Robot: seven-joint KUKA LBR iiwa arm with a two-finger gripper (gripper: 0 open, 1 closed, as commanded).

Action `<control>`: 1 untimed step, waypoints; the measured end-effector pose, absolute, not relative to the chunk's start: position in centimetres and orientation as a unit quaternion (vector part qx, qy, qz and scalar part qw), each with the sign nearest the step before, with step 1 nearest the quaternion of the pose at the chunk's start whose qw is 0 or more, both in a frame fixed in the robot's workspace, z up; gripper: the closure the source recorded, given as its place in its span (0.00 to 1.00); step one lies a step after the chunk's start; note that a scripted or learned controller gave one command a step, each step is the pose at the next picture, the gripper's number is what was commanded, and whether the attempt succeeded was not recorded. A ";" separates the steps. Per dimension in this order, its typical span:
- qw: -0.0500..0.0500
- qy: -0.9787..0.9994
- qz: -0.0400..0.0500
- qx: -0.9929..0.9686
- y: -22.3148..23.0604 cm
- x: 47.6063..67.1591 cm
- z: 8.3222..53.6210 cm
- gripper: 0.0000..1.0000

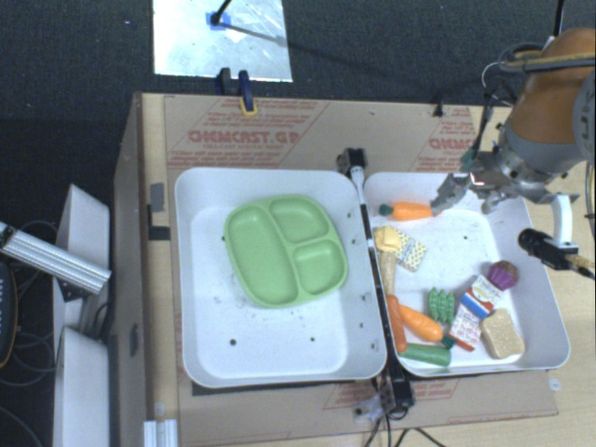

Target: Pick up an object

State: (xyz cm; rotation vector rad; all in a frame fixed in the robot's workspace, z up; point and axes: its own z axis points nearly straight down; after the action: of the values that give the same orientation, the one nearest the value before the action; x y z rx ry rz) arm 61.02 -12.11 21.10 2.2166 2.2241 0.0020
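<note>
I see a carrot (pixel 411 211) at the right bin's (pixel 545 291) far left corner | end effector (pixel 468 192) just right of it, fingers spread wide, holding nothing | green divided plate (pixel 285 250) in left bin (pixel 200 277) | counter (pixel 279 133) sheet reads "CHEMCAST GP"

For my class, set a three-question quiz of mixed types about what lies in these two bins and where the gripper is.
1. True or false: the green divided plate lies in the left bin.
2. Which item lies nearest the gripper? A) bread slice B) carrot at the right bin's far edge C) purple item
3. Fill in: the arm's band above the wrist is ____.

Key: 1 true; 2 B; 3 orange.
</note>
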 end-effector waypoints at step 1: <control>0.009 0.707 0.003 0.707 -10.1 62.6 10.1 0.00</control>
State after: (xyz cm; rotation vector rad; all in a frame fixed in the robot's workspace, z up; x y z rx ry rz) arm 62.57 -10.07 10.06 2.2097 2.2081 0.0093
